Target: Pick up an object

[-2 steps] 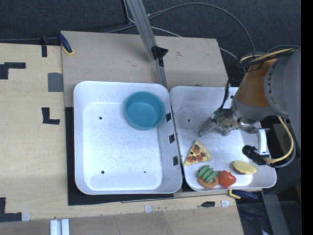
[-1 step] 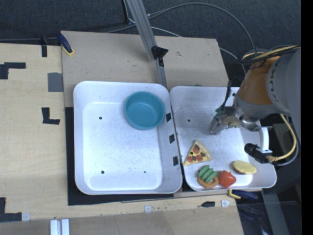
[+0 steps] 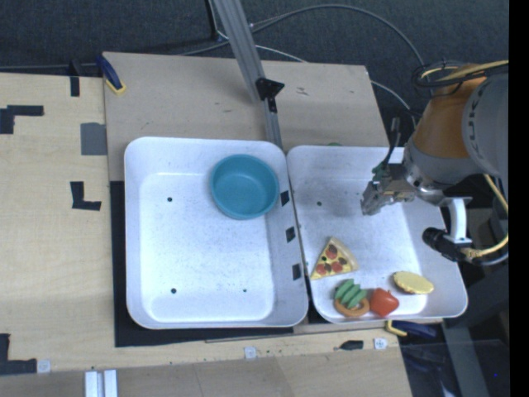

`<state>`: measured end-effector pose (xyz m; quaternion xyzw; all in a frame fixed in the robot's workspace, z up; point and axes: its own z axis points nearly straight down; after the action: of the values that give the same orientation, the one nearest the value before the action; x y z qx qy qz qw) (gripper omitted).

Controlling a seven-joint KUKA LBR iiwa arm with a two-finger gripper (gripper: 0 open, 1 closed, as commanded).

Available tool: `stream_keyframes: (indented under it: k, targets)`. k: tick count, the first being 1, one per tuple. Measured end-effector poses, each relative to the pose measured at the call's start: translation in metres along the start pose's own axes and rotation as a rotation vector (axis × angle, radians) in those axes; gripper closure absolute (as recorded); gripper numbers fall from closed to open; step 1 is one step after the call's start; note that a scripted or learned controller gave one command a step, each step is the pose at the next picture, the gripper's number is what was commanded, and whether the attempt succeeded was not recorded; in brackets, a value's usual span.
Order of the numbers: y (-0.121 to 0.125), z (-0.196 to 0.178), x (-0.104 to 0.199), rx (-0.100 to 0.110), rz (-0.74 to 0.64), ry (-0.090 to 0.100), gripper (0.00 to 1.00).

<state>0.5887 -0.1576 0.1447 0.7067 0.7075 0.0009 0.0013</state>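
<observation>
Lying in the right bin [image 3: 331, 190], toward its near edge: a toy pizza slice [image 3: 333, 260], tip pointing away from the camera, close to the bin's left wall. Just nearer than that, in a row along the near wall: a green piece on an orange base [image 3: 350, 297], touching or almost touching a red tomato-like piece [image 3: 383, 303]. Right of those, a flat yellow piece [image 3: 412, 284], apart from the red one. All four loose on the bin floor, none gripped.

Hanging over the far half of the same bin, above bare white floor: jaws, well apart from the pizza slice and the rest. Open or closed: cannot tell from this angle. Behind them, reaching in from the right, the grey arm [image 3: 488, 131] with its orange band.

In the left bin [image 3: 198, 292], near the far right corner: a blue bowl [image 3: 245, 187], upright.

Under both bins, a tan worktop [image 3: 165, 89]. Crossing it from the far side down to the gap between the bins, a slanted metal pole [image 3: 240, 40].
</observation>
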Motion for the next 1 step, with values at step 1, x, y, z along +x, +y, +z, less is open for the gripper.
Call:
stream_keyframes:
  k: [1]
  targets:
    - [-0.0044, -0.0612, -0.0001, -0.002, 0.001, 0.000, 1.00]
